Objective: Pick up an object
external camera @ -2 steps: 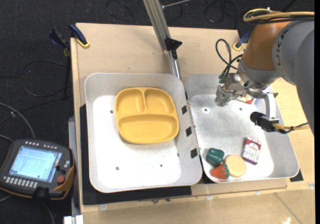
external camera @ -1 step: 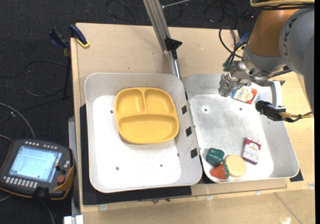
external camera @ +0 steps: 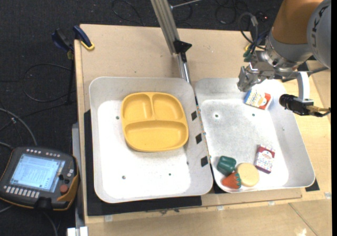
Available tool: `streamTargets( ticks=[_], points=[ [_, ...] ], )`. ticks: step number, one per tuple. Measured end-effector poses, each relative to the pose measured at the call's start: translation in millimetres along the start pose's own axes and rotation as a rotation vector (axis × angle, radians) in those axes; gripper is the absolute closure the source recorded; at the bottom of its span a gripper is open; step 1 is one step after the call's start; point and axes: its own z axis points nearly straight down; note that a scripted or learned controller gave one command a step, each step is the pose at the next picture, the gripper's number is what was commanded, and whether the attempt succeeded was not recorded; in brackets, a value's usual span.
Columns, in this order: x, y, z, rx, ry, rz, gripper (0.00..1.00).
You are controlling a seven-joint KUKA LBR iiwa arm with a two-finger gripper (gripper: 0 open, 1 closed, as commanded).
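Yellow divided plate (external camera: 155, 121) sits alone in the left bin (external camera: 105, 177), well off to our gripper's left, so we're ignoring it. Down from the gripper, in the right bin's (external camera: 295, 140) near corner, there's a green piece (external camera: 226, 164), a round yellow piece (external camera: 248, 174) and a small red packet (external camera: 265, 159) huddled together. Our gripper (external camera: 247, 79) hangs over the far edge, just beside a white and red carton (external camera: 258, 99), probably our easiest target since it's standing apart. Can't tell how wide it's set.
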Motion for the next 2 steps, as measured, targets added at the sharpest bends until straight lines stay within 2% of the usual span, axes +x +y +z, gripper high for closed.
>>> streamTargets(
  ticks=[2],
  points=[
    [84.9, -57.3, -12.5, 0.008, 0.003, -0.004, 1.00]
  ],
)
